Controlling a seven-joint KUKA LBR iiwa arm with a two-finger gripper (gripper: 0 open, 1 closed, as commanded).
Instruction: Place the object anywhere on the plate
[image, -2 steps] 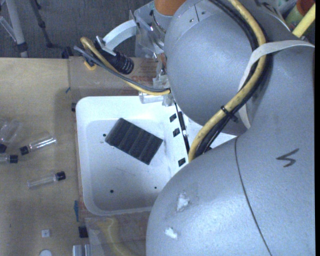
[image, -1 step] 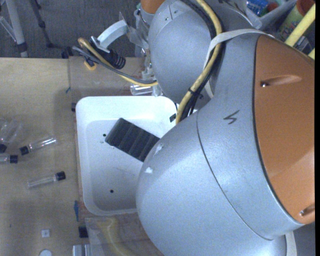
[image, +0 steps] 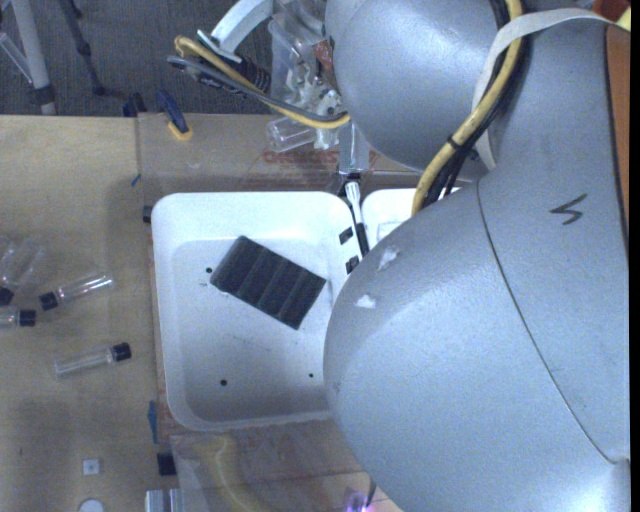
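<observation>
A dark ribbed rectangular object (image: 268, 282) lies tilted in the left white bin (image: 170, 300); my grey arm (image: 480, 330) looms beside it, and my end effector's state I cannot tell.

The counter (image: 70, 160) is pale wood, and at its left lie several clear vials with black caps: one (image: 78, 290) tilted near the left edge, another (image: 92, 359) lower down lying almost flat, and a few more (image: 18, 318) crowded against the frame's left side, too cut off to count. A small blue clip (image: 176, 118) sits at the counter's far edge. Beyond it, dark grey floor (image: 110, 50) shows, with thin stand legs (image: 30, 50) at upper left. Near the bottom left, a small pale square piece (image: 91, 465) rests on the wood, and a clear plastic item (image: 165, 497) sits at the lower edge, partly out of frame.
</observation>
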